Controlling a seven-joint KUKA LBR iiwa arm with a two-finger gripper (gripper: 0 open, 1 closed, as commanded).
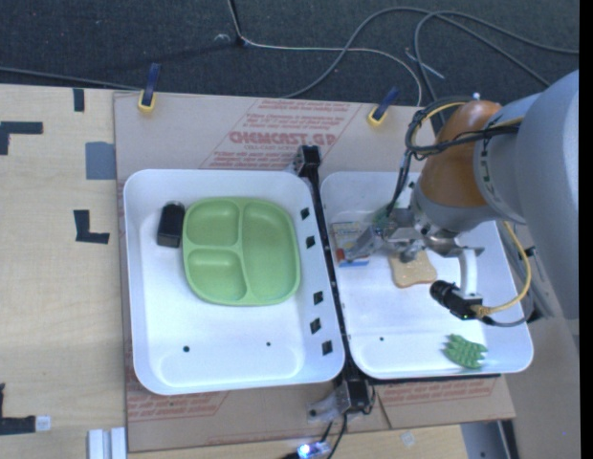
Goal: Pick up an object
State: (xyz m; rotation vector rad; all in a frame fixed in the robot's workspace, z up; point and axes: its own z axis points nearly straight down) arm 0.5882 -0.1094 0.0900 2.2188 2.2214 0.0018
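Green toy (465, 351): a small knobbly green piece lying in the near right corner of the right bin (411, 357), apart from everything else.
Tan piece (412, 272): a flat tan object in the middle of the right bin, just below the wrist and partly covered by it.
Packet (351, 240): a pale item with red and dark marks, lying in the right bin close to the divider between the 2 bins; too small to make out what it is.
End effector (404, 242): low over the right bin, between the packet and the tan piece. Whether it is spread or closed, I cannot tell; the wrist and cables hide that part, and nothing can be seen gripped.
Arm (526, 189): grey, with its orange band (459, 156) above the wrist, reaching in from the right.
Left bin (143, 285): holds a green divided plate (242, 251) with 3 compartments and a small black block (170, 225) touching the plate's left edge.
Step in hand: by my reading, the descent onto a target in the right bin, most likely the tan piece or the packet.
Next move: it likely needs a firm close on 1 object, then a straight lift clear of the bin wall.
Writing: red print on the cardboard (277, 137) under the bins reads roughly "CHEMCAST GP"; the smaller lines are illegible.
Table (48, 285): light wood with black tape marks at the left.
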